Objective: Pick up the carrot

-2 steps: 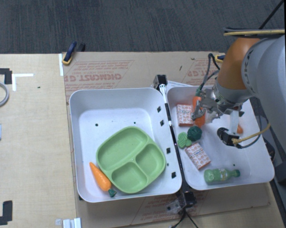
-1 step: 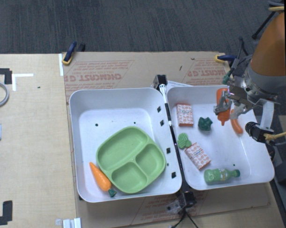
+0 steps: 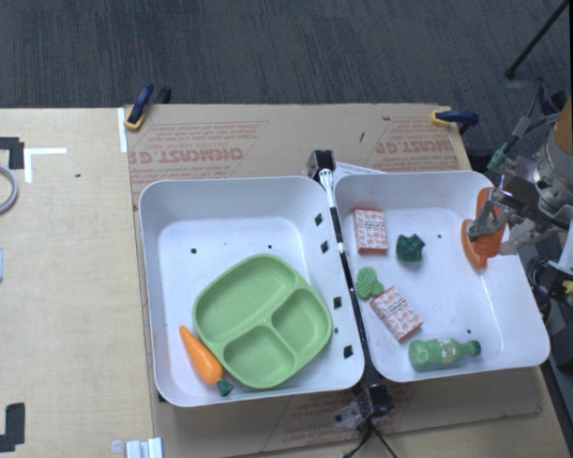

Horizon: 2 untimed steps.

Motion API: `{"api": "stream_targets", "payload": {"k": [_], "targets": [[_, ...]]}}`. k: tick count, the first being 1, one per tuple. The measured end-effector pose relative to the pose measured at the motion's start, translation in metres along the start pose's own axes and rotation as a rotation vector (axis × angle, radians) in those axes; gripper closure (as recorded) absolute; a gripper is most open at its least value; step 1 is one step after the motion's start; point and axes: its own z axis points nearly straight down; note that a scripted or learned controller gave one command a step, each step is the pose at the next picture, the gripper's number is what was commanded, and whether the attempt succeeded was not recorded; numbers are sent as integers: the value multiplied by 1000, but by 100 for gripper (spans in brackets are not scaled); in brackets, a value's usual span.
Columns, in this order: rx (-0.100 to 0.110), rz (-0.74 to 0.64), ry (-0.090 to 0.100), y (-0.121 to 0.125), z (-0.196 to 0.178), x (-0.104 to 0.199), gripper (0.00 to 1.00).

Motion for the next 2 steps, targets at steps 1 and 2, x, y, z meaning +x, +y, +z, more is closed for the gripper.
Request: {"api": "stream_targets", "payload": {"k": [1,2], "targets": [[1,188,0,-19,4,-6,100],[1,376,-1,-25,-19,32,100]]}}
